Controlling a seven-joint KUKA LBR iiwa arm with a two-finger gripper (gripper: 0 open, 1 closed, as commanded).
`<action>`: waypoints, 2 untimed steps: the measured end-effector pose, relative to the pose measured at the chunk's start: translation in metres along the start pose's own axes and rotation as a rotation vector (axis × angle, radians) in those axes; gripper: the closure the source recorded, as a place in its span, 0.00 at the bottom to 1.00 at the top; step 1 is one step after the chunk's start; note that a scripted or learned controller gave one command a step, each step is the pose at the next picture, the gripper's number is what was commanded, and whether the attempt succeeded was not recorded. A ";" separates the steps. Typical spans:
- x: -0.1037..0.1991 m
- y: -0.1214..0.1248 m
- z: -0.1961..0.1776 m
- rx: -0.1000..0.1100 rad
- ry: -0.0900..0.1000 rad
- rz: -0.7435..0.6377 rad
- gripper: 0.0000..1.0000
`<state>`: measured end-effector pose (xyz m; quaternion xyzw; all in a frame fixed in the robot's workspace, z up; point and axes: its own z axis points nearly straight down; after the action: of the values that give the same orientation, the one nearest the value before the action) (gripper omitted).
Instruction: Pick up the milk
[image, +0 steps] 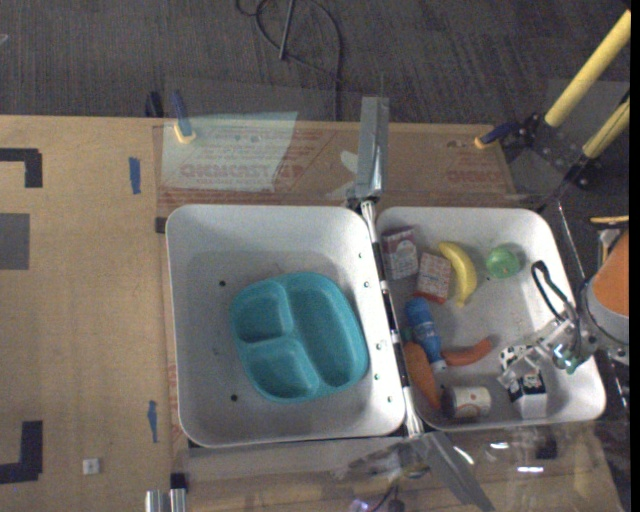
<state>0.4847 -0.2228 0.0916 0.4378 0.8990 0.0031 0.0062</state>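
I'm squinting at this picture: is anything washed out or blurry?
Camera view: soft throughout, so labels on the small cartons are unreadable; pale glare whitens the clear sheet above the left bin; the gripper looks smeared.

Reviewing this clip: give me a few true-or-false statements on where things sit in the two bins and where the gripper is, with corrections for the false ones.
1. The teal divided plate lies in the left bin. True.
2. The banana lies on the teal plate. False: it lies in the right bin, near the green ball.
3. The gripper is over the right bin's right side. True.
4. The blue bottle sits in the left bin. False: it lies in the right bin, near the divider.
5. The cow-patterned milk carton is near the gripper, at the right bin's lower right. True.
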 end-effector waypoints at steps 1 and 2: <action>0.029 0.019 -0.059 0.008 0.004 0.070 0.00; 0.019 0.014 0.003 0.003 -0.004 0.091 0.00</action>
<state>0.4835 -0.1991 0.0884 0.4783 0.8782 0.0010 0.0072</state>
